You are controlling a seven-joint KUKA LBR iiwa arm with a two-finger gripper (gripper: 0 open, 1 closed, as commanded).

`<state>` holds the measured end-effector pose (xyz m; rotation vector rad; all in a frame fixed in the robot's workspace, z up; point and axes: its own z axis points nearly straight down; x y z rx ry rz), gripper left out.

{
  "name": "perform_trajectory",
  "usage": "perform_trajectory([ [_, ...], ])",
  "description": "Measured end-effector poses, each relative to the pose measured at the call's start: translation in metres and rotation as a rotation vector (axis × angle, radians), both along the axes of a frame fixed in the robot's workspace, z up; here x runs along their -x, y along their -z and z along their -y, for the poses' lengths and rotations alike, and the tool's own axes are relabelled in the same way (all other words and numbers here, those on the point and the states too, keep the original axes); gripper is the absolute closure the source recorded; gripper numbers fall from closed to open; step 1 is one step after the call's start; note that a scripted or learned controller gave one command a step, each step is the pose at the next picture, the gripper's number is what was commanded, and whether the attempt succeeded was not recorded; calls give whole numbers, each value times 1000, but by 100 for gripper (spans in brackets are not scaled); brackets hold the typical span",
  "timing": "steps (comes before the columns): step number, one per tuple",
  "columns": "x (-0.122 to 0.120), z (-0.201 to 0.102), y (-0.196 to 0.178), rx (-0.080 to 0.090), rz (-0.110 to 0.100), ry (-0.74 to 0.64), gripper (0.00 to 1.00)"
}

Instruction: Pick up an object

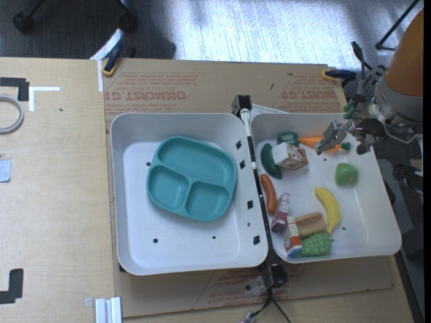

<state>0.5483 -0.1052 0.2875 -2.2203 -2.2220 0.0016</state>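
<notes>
The gripper [335, 138] hovers over the right bin's [377, 237] far side, just beside the carrot [310, 140]; whether it is spread or pinching, I cannot tell. Below lie a carton [291, 157], apple [347, 174], banana [328, 207] and sausage [269, 192]. A teal tray [192, 179] sits in the left bin [131, 241].

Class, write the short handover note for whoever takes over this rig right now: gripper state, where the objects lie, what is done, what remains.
Gripper: over the right bin's far side, beside the carrot; nothing visible between its fingers.
Right bin: green apple, banana, sausage, carton, broccoli.
Left bin: teal tray.
Done: nothing picked yet.
Left: grasp and lift one object.
</notes>
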Motion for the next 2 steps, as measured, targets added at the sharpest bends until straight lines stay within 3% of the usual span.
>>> perform_trajectory([
  [1, 33, 7, 138, -1, 0, 3, 0],
  [2, 71, 48, 196, -1, 0, 3, 0],
])
